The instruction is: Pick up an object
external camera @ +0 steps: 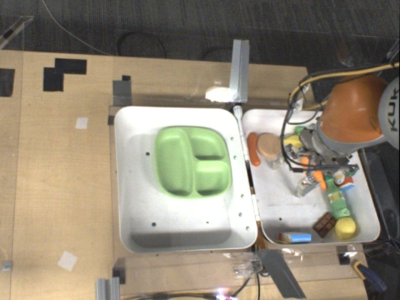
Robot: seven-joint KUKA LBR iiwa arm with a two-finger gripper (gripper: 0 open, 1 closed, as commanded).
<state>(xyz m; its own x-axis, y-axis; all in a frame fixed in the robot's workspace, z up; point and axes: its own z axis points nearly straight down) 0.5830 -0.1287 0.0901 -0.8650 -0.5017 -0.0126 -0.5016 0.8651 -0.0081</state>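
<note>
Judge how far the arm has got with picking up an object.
Done: the grey arm's gripper has reached the right white bin. In hand: it hangs low among the small items. Left: a lift; the yellow round toy and brown block lie on the floor.

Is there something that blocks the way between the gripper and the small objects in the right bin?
Nothing visible does. The gripper is already down inside the right bin, with an orange piece and a green piece right beside it.
</note>
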